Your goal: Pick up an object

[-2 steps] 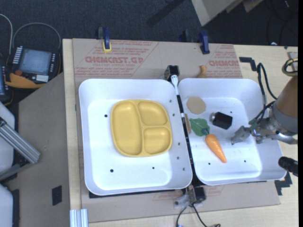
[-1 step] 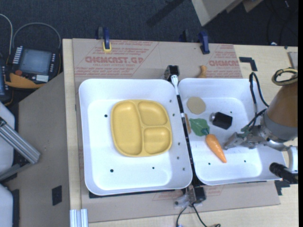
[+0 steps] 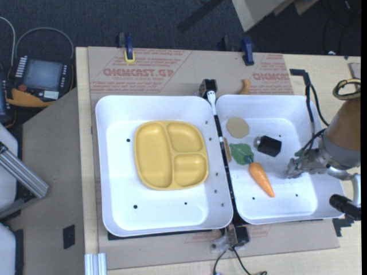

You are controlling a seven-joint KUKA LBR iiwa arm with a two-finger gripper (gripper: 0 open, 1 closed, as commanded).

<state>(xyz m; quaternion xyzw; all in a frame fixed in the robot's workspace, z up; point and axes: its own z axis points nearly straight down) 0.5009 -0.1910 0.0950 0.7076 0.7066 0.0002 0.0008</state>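
Brown cardboard is spread over the tabletop point(image 3: 172, 62), and two white bins are set on it side by side. The pincer point(image 3: 299, 166) is seen low in the right bin point(image 3: 287, 211), near its right wall. Whether it is wide or narrow cannot be told, and nothing is seen held in it. Just left of the pincer, an orange carrot point(image 3: 261, 179) is laid flat, its long side slanted, thin tip pointing down and toward the pincer. Farther left, a green toy point(image 3: 241, 153) is seen. Up and left, a black object point(image 3: 268, 146) and a tan disc point(image 3: 237, 127) are seen. Far left, a yellow tray point(image 3: 170, 154) is laid in the left bin point(image 3: 114, 205).
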